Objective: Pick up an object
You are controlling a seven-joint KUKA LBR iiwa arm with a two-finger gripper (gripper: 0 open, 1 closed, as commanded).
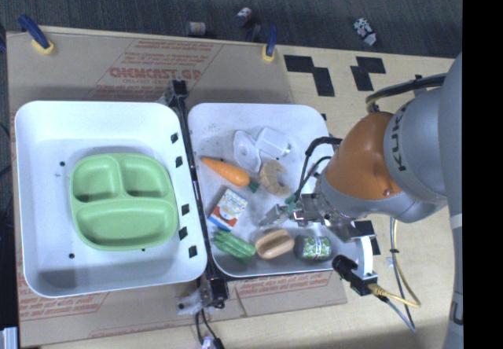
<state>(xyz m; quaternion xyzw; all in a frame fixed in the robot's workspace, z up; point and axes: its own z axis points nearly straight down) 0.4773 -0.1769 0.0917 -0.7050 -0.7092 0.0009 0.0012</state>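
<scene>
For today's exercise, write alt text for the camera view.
A grey and orange robot arm reaches over the right bin, which holds a carrot, hot dog and other small items. The left bin holds a green divided tray.

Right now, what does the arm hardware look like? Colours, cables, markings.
Grey KUKA arm with rounded casing and dark lettering on the shell. A glossy orange band sits above the wrist. Black cables loop off the wrist toward the tool, which is dark metal. A yellow wire trails below.
</scene>
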